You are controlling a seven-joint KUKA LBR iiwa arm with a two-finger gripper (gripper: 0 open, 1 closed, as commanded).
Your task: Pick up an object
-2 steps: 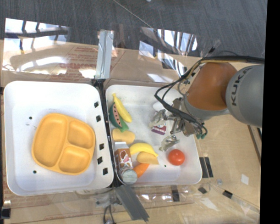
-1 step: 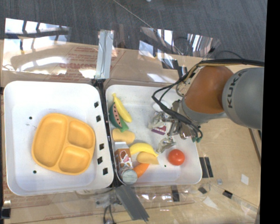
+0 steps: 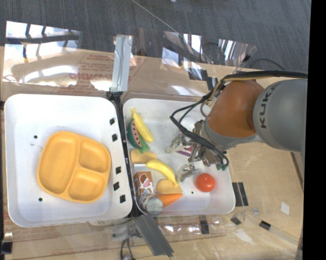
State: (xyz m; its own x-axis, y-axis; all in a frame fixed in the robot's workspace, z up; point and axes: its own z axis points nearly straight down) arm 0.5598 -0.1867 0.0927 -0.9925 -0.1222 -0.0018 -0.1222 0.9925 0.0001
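Jaws parted and holding nothing, the metal two-finger gripper (image 3: 189, 164) hangs low inside the right white bin (image 3: 224, 198). A round red tomato (image 3: 205, 182) lies just beside it toward the bin's near rim; a curved yellow plastic banana (image 3: 161, 170) lies to its left, long axis slanting. Farther off, the left bin (image 3: 19, 116) bears a yellow divided tray (image 3: 73, 166).

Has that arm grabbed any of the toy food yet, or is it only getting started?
Done: the arm has reached into the right bin, its gripper low above the floor. In hand: nothing visibly lifted; banana, tomato and carrot all lie in the bin. Left: grasping one and raising it.
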